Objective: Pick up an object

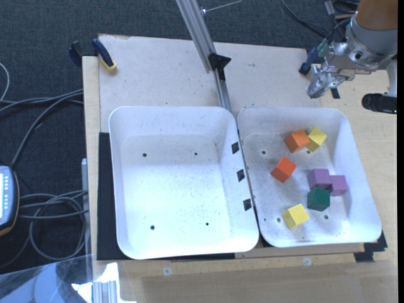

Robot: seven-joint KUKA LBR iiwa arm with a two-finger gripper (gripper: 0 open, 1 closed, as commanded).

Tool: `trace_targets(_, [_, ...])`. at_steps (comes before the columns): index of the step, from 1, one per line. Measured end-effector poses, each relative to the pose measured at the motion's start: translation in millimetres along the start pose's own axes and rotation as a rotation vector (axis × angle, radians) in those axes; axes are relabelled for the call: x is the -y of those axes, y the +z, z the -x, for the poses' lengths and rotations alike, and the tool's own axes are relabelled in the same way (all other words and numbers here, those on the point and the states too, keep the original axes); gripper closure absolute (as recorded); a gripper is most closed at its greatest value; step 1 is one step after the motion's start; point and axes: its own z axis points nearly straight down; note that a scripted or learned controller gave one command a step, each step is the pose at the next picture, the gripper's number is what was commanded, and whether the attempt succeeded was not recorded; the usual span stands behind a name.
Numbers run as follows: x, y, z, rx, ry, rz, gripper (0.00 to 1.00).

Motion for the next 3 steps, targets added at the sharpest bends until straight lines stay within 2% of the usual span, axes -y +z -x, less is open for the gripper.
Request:
trace_targets(2, [4.7,-7.7,-110.9,0.0,0.0,-0.001,1.0])
trace_targets(3, [12.8,-1.6,-155.7,0.0,0.001,-0.002,1.0])
